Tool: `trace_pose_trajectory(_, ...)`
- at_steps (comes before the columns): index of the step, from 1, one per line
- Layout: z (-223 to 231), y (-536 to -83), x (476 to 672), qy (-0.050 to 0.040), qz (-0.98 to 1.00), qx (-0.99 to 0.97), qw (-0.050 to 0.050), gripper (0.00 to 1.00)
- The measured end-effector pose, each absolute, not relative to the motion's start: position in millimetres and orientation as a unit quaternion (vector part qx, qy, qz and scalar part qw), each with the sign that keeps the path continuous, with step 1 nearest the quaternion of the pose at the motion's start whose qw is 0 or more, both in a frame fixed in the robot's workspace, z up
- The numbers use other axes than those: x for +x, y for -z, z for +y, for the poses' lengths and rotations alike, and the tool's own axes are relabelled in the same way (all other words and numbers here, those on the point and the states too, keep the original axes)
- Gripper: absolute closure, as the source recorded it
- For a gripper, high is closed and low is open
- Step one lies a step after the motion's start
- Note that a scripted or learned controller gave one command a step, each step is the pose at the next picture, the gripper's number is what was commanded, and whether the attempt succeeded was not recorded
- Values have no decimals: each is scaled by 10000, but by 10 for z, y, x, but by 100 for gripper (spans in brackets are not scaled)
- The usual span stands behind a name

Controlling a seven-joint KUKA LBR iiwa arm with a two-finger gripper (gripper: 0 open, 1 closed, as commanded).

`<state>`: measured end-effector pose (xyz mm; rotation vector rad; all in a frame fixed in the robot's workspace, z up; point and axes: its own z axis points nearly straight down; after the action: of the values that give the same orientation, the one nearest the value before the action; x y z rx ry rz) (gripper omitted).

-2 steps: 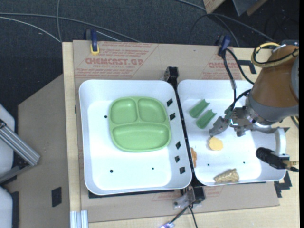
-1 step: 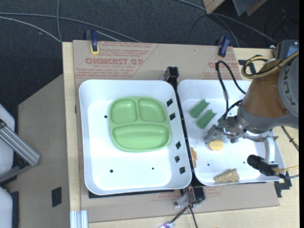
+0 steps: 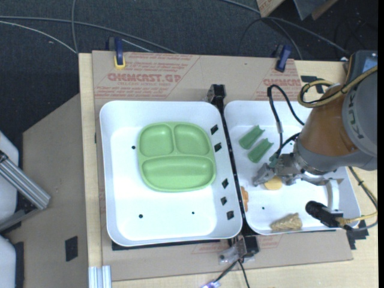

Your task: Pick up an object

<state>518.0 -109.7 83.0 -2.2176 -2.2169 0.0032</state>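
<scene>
The camera looks down at a slant on a brown board (image 3: 180, 71) that carries two shallow white bins side by side. The left bin (image 3: 120, 209) holds a green plate (image 3: 176, 156) with three compartments, lying flat a little above the bin's middle, nearer its top edge than its bottom edge. Small black clips (image 3: 226, 185) run down the seam where the two bins meet.

In the right bin (image 3: 255, 221), two green strips (image 3: 255, 144) lie at a slant near the top left corner, just beside each other. A small yellow piece (image 3: 273, 185) sits near the bin's middle. A tan, crumbly lump (image 3: 286, 222) lies against the bottom edge. A thin orange sliver (image 3: 244, 195) rests along the left edge, right by the seam.

The arm (image 3: 336, 131), grey with an orange band, comes in over the right edge of the right bin. Its gripper (image 3: 268, 174) hangs low over the middle of that bin, with the metal fingers (image 3: 261, 177) pointing toward the left edge. The fingertips sit just beside the yellow piece, on its upper left side. Whether the fingers are spread or closed cannot be told from this angle, and nothing is seen between them.

Black and yellow cables (image 3: 300, 95) loop across the top edge of the right bin toward the arm
</scene>
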Motion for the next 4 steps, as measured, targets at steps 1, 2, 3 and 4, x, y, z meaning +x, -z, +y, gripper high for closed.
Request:
trace_pose_trajectory(1, -1098, -956, 5192, 4, -7068, -7074, 10, 100)
trace_pose_trajectory(2, -1033, -1575, 5193, 19, -7076, -7066, -22, 100)
trace_pose_trajectory(3, -1084, -2019, 5200, 16, -7073, -7069, -22, 100)
trace_pose_trajectory(4, -1033, -2624, 5153, 25, -7077, -7065, -32, 100)
